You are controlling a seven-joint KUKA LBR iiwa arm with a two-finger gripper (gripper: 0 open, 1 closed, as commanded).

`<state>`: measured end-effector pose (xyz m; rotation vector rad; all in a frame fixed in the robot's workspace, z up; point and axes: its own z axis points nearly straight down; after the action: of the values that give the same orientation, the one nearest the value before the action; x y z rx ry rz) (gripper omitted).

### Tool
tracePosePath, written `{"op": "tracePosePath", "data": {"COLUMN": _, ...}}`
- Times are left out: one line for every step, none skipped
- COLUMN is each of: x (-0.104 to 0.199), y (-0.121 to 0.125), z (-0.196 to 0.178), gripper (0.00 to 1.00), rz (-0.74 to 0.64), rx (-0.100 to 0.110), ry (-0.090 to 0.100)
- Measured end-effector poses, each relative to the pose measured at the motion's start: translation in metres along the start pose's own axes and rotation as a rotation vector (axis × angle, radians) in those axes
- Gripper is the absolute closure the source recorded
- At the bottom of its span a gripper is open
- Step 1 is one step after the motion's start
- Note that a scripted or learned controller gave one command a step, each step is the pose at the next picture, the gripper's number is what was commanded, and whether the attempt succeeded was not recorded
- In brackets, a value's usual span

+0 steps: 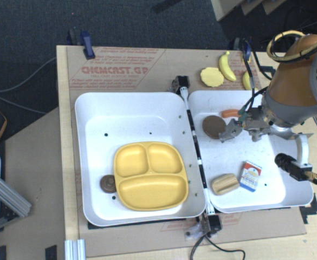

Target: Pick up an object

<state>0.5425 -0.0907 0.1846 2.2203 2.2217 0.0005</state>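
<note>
Brown disc [213, 126] is sat in the right bin [288, 199], upper middle of the frame, just left of the gripper [239, 128]. Finger state honestly can't be told here. A straight drop centred over the disc would probably be best, clear of the divider.

We're looking down from above the bench [120, 64] at a slant, far enough back to take in both white bins [93, 118]. The arm [293, 91] enters from our right.
</note>
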Motion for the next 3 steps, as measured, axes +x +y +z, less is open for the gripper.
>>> {"op": "tracePosePath", "data": {"x": -0.056, "y": -0.027, "z": 0.104, "gripper": 0.0, "rz": 0.007, "rx": 0.006, "ry": 0.0}}
{"op": "tracePosePath", "data": {"x": -0.052, "y": -0.024, "z": 0.09, "gripper": 1.0, "rz": 0.001, "rx": -0.002, "ry": -0.001}}
{"op": "tracePosePath", "data": {"x": 0.006, "y": -0.024, "z": -0.006, "gripper": 1.0, "rz": -0.007, "rx": -0.009, "ry": 0.001}}
